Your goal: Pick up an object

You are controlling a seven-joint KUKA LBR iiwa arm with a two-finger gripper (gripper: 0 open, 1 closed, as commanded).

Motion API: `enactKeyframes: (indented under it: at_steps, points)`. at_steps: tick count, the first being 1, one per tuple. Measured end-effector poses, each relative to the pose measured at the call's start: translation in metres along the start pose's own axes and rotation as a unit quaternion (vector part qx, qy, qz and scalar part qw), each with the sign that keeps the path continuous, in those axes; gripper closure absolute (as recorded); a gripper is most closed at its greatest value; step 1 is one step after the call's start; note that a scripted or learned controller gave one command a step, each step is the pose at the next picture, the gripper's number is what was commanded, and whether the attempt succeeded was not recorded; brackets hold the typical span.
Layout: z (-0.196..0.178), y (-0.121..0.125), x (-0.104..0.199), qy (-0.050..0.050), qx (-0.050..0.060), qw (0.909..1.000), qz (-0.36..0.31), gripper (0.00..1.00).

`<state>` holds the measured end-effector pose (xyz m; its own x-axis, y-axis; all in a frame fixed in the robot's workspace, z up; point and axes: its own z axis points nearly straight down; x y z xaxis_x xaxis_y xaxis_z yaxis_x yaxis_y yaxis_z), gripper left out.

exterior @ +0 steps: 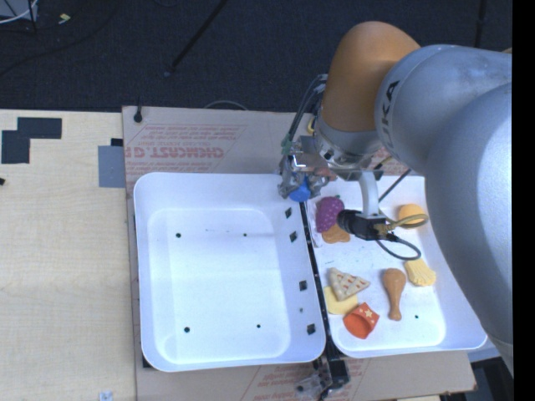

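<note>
My gripper (299,182) hangs over the far end of the rims where the two bins meet, under the orange band of the arm. A small blue object (298,193) sits at its tips, between the fingers, and looks lifted off the bin floor. Just right of it in the right bin (451,328) lie a purple bunch of grapes (328,212) and a brown piece (336,236). Further in are a pizza slice (348,284), a drumstick (393,289), a red piece (360,321) and a yellow chip (420,272).
The left bin (217,282) lies directly left of the gripper. A black cable with its plug (358,224) dangles from the arm over the right bin's toys. An orange-yellow toy (410,216) rests near the arm's bulk, which covers the right bin's far right.
</note>
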<state>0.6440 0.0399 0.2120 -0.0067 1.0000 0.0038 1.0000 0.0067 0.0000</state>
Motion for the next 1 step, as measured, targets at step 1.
enactKeyframes:
  at_steps: [1]
  points:
    - [-0.0159, -0.0001, -0.0026, -0.001, 0.0, 1.0, 0.003, 1.0]
